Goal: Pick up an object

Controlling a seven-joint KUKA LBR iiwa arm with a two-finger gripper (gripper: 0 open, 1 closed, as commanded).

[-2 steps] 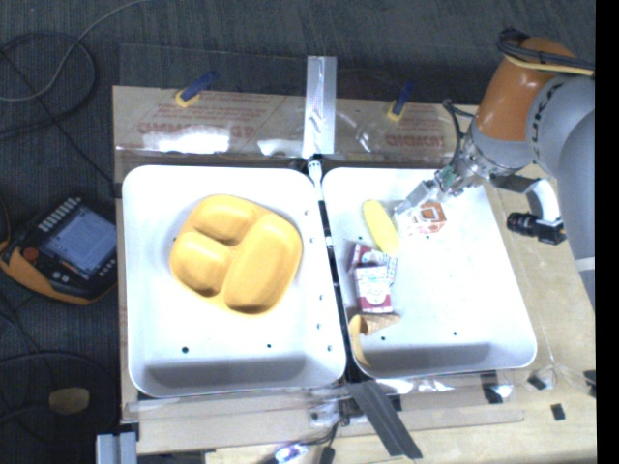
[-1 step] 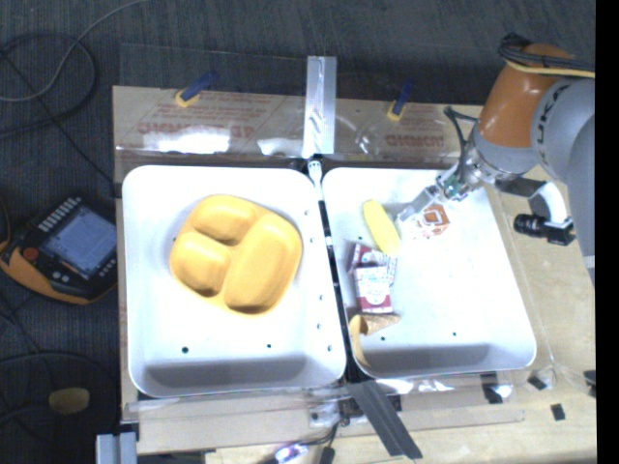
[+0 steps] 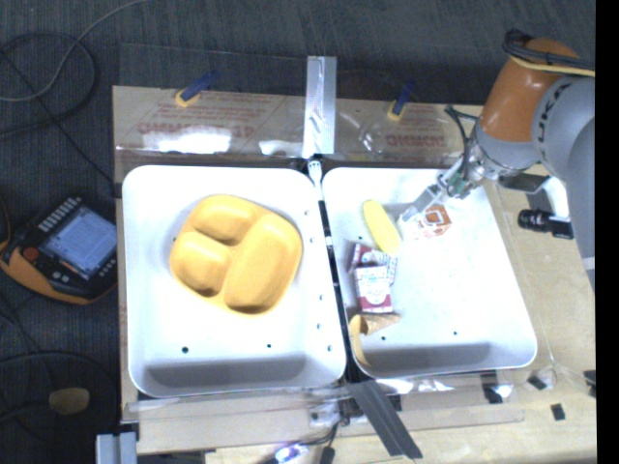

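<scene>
Packet [image 3: 436, 221] lies just below gripper [image 3: 414, 207].

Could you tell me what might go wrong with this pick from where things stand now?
The gripper sits between the yellow oblong piece and the orange-and-white packet, so it may nudge either one instead of grasping. The remaining packets lie bunched against the right bin's left wall, which could block the gripper there.

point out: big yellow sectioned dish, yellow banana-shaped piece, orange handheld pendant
yellow sectioned dish [image 3: 235, 252]: camera view, left bin, where its sections meet.
yellow banana-shaped piece [image 3: 380, 225]: camera view, right bin, mid-body.
orange handheld pendant [image 3: 70, 246]: camera view, floor left of bench, its screen.
</scene>
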